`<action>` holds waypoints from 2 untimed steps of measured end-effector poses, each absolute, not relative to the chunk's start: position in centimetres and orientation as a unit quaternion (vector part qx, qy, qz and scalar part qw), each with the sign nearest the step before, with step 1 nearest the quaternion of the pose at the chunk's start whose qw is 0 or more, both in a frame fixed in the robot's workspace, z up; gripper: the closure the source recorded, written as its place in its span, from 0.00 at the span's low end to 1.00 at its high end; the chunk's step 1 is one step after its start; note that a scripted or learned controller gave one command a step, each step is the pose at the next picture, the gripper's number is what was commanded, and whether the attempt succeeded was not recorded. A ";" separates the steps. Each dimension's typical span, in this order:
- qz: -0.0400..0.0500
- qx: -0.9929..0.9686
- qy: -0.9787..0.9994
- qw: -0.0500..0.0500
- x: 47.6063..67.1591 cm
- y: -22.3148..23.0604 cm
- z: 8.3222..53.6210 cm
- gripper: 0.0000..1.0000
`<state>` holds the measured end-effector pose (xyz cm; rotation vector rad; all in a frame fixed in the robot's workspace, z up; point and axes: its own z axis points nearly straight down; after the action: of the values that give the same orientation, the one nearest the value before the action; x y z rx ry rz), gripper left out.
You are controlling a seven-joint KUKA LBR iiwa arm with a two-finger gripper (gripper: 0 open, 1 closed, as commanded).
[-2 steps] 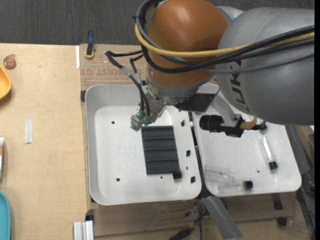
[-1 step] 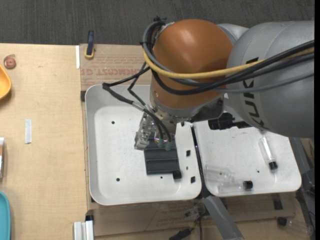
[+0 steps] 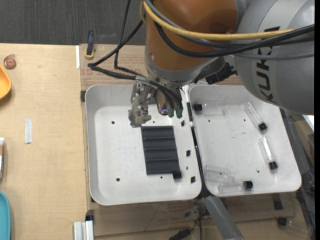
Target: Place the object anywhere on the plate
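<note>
On the bench (image 3: 45,174), at the left edge: orange piece (image 3: 3,84), teal piece (image 3: 4,216), white strip (image 3: 28,131) between them.

In the left bin (image 3: 112,156): black ribbed slab (image 3: 160,150), lying flat, right of centre. Small black block (image 3: 177,175) touching its near right corner.

Over the far part of the same bin: gripper (image 3: 140,113), just beyond the slab's far edge, hanging from the arm (image 3: 190,29). Open or closed: cannot tell; nothing seen held.

In the right bin (image 3: 230,144): clear tubes (image 3: 267,154) with black caps, scattered.
</note>
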<state>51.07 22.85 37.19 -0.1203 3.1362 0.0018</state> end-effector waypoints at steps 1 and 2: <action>0.001 -0.144 0.990 0.000 56.3 22.8 27.1 1.00; 0.001 -0.214 0.977 0.000 56.0 22.8 22.1 1.00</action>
<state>56.00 22.82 22.08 -0.6711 3.0686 0.0016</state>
